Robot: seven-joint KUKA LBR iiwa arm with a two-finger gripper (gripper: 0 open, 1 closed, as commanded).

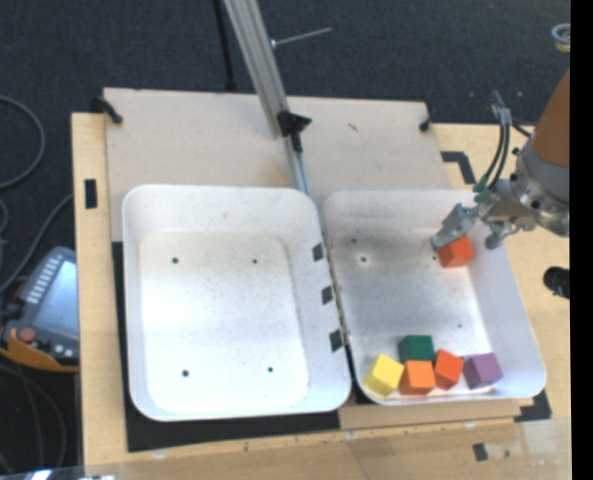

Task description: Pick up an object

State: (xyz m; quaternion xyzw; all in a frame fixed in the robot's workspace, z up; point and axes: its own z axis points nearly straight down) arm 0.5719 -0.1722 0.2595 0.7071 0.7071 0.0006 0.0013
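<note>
My gripper (471,240) reaches in from the right, over the upper right part of the right bin (376,218). Its two fingers stand apart, so it is open. A red-orange cube (457,253) lies right at the tip of the left finger (448,234), partly under it and not squeezed between the two fingers. Several more cubes sit in a row along the right bin's front edge: yellow (385,373), green (415,348), orange (417,376), red-orange (448,368) and purple (482,369).
The left bin (226,308) stands beside the right one, with clips along the shared rim. A slanted metal rail (261,58) rises from behind the bins. Cables and a handheld pendant (46,308) lie off the bench to the left.
</note>
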